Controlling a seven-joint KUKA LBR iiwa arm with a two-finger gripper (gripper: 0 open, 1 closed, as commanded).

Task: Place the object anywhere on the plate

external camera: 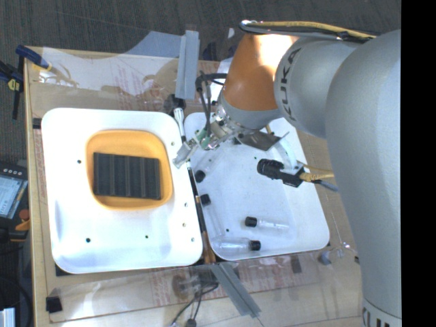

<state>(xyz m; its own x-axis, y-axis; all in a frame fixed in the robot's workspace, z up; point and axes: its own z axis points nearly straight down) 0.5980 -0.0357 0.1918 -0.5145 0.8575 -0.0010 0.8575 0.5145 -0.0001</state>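
Observation:
A yellow plate [126, 145] lies in the left white bin [68, 237]. A black ridged rectangular block [129, 176] rests flat on the plate, roughly in its middle. My gripper [182, 157] hangs at the divide between the two bins, just right of the plate's upper right corner and apart from the block. I see nothing held in it. The grey arm with its orange band [255, 73] hides the back part of the right bin.
The right bin [306, 216] holds a clear tube with a black cap [266, 223], another capped tube [238, 246] near its front wall, and two small black pieces [199, 176] [204, 200] along its left wall. A grey bar [187, 63] stands behind the bins.

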